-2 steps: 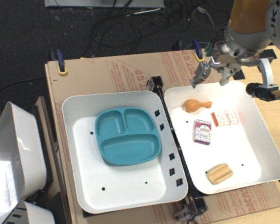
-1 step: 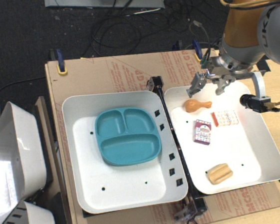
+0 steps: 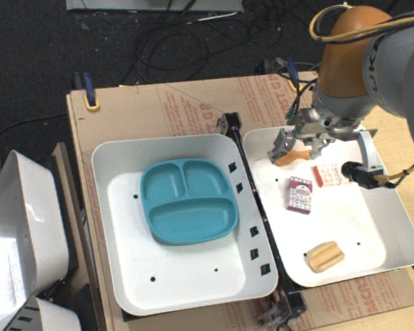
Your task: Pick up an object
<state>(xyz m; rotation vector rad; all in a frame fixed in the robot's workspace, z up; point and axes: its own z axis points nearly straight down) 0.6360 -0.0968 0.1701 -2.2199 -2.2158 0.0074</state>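
Camera view. Two shallow white bins sit side by side on a cardboard-covered bench. The left bin (image 3: 131,281) holds a teal divided plate (image 3: 189,201), lying flat near its centre. The right bin (image 3: 394,247) holds four small things: an orange piece (image 3: 292,157) at its far left corner, a purple-and-white packet (image 3: 299,194) near the middle, a red-and-white card (image 3: 329,174) just to the right of the packet, and a tan bread-like block (image 3: 325,256) near the front edge, well apart from the rest.

The gripper (image 3: 298,141) hangs over the bin's far left corner, directly above or touching the orange piece. The arm's wrist hides the fingertips, so whether they are spread or closed on the piece cannot be told.

The orange piece, seemingly the target, is small and probably light; its stiffness cannot be judged, and much of it is covered. A hold across its narrow width seems best, though the nearby bin wall leaves little room for one finger. The packet looks thin, flat and possibly slick; the tan block looks bulkier and easier to straddle.
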